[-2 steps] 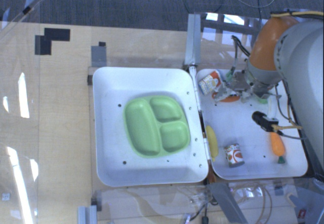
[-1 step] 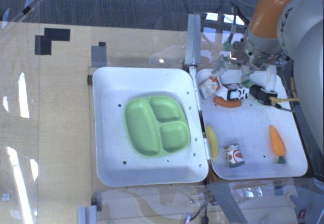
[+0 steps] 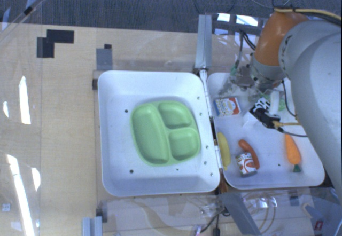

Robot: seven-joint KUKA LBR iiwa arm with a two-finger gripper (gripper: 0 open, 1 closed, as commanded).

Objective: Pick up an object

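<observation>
My gripper point(image 3: 241, 84) hangs over the far part of the right bin point(image 3: 273, 172), below the orange band of the arm. Just in front of it and a little to the left lies a small white carton point(image 3: 227, 105) with orange and blue print. Nothing shows between gripper and carton that tells of a hold. Nearer the front lie a yellow banana point(image 3: 223, 149) along the bin's left wall, a red sausage point(image 3: 249, 151), a small can point(image 3: 246, 166) touching it, and an orange carrot point(image 3: 292, 150) at the right.
The left bin point(image 3: 115, 173) holds a green divided plate point(image 3: 165, 132) in its middle. The grey arm covers the right bin's far right corner. A metal post point(image 3: 203, 42) stands behind the wall between the bins.
</observation>
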